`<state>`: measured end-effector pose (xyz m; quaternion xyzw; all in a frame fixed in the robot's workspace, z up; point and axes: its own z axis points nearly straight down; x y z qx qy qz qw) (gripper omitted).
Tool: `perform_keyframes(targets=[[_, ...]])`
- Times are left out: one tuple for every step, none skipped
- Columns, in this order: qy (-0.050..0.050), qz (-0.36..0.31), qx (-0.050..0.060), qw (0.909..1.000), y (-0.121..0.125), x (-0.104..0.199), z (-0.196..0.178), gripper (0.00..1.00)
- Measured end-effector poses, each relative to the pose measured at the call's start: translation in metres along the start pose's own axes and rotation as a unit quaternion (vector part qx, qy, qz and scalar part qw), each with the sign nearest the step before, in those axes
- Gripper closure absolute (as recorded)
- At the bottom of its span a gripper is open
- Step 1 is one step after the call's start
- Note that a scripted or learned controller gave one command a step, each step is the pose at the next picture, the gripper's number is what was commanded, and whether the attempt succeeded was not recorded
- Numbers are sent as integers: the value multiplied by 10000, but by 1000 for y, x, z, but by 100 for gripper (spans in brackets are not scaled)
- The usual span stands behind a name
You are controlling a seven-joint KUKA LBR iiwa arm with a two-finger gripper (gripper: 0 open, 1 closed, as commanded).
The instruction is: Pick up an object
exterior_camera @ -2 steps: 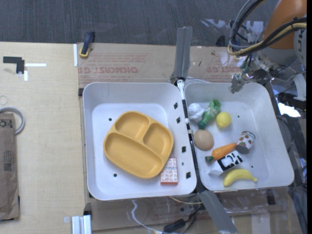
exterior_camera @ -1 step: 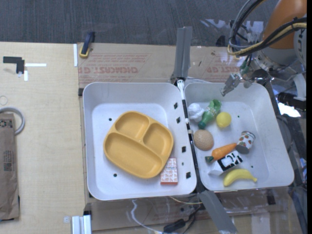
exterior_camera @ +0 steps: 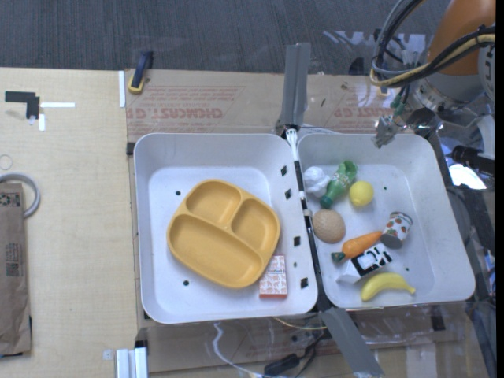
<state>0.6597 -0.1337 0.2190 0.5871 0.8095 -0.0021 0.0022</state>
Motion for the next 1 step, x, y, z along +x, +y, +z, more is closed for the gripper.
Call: perform_keyframes(targets=[[0, 1, 2, 10000, 0, 0, 0, 0]])
